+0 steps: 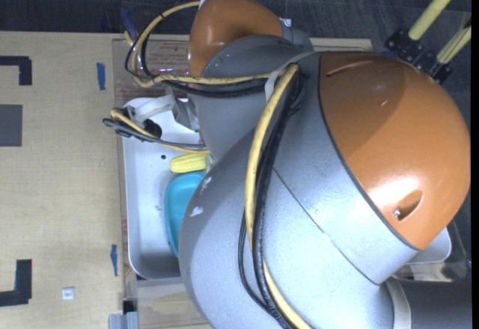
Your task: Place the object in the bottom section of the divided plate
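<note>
Even, fairly bright overhead light. The arm (314, 193), close to the lens, looks soft and slightly blurred, with a broad sheen on its orange shell (no harsh glare). Shadow beneath it dims the white bin (142, 208), perhaps hiding detail.

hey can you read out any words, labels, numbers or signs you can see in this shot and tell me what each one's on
No readable text, label, number or sign in the camera view.
The arm, the white bin, the blue plate and the yellow corn-like object show no lettering.
The black marks and blue tape on the bench are plain shapes, not writing.
</note>
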`<action>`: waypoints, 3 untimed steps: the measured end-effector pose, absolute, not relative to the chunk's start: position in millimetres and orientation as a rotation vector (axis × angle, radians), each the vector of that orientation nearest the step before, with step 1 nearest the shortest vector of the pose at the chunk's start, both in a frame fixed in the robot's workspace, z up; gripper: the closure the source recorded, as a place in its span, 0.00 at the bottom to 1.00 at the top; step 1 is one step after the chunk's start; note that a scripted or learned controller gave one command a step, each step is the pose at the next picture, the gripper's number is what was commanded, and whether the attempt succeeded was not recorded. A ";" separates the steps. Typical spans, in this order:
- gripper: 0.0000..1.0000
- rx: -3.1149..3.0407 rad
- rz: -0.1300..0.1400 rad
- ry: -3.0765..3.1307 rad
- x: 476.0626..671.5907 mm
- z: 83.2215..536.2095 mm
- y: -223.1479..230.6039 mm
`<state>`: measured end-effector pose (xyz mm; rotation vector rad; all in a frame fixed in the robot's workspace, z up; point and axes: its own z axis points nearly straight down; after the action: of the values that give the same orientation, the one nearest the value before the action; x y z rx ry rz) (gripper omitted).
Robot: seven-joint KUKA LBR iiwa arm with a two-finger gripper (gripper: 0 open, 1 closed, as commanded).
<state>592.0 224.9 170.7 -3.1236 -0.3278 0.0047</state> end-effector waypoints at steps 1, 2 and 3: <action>1.00 -3.114 0.002 -0.415 599.3 120.2 186.5; 1.00 -3.118 -0.010 -0.359 640.8 200.7 225.6; 1.00 -3.124 -0.003 -0.317 652.2 95.8 224.5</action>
<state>652.2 224.5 95.8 -3.1237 -0.3172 -0.0033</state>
